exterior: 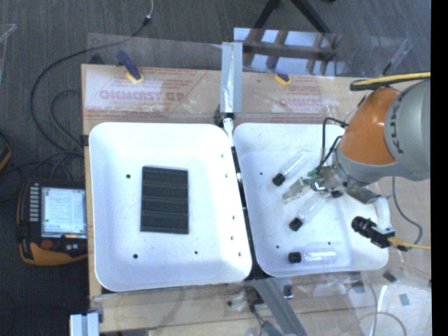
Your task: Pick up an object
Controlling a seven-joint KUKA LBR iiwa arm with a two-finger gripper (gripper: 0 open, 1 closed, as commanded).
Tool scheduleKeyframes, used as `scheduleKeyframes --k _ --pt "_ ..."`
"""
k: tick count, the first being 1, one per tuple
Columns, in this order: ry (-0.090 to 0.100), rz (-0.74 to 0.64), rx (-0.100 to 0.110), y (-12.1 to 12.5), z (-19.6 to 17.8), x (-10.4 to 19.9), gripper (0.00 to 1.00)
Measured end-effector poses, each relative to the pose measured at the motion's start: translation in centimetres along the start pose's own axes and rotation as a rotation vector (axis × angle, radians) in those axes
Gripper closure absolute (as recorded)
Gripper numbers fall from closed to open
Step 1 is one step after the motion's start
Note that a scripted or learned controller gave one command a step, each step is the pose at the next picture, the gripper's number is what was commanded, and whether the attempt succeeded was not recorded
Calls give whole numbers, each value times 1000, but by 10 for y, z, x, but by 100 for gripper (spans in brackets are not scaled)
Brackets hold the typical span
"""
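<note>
Clear tube (306, 212) lies diagonally, black cap lower-left, just below-left of the pincer (313, 185), whose spread I cannot tell.

I'm seeing three clear tubes with black caps in the right bin (266, 250). One tube (288, 169) lies slanted near the middle, cap toward the lower left. A second tube (306, 214) sits just below it, also slanted, cap at its lower end. The third tube (312, 256) lies flat along the front wall, cap pointing left.
</note>
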State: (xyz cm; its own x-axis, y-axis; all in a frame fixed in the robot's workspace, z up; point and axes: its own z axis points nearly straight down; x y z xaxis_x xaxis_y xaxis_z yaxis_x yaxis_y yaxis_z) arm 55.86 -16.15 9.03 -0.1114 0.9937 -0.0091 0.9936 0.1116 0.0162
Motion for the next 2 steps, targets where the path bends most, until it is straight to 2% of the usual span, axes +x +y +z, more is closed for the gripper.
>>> scheduleKeyframes --k 1,2 --pt "2 -16 0 -68 -2 14 0" --pt "4 -93 4 -10 0 2 0"
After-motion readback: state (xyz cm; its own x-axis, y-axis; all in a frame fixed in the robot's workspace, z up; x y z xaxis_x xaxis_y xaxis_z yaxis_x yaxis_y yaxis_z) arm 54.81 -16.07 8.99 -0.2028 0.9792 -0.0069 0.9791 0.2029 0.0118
